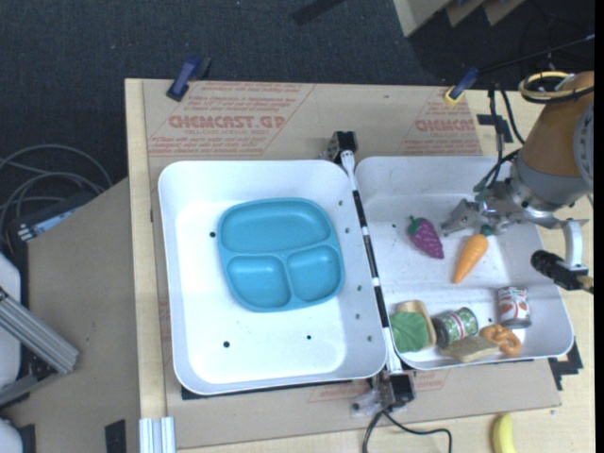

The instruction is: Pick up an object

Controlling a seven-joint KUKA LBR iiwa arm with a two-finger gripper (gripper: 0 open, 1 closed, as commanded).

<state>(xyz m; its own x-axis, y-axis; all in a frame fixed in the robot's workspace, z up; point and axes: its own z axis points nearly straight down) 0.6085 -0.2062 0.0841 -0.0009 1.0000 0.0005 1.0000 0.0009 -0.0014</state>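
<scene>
Overhead, left bin [189,281]: one blue divided plate [280,253], centred. Right bin [557,338]: gripper [469,217] low, fingers spread, holding nothing, between purple toy [426,237] and carrot [469,257]; cans [458,326] and other small items along the front wall.

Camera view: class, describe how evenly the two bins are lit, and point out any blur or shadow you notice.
Camera view: even, soft light; the shallow white left bin shows mild glare near the blue three-compartment plastic tray; the orange plastic carrot casts only a faint shadow; the grey arm's gripper looks slightly blurred.
</scene>
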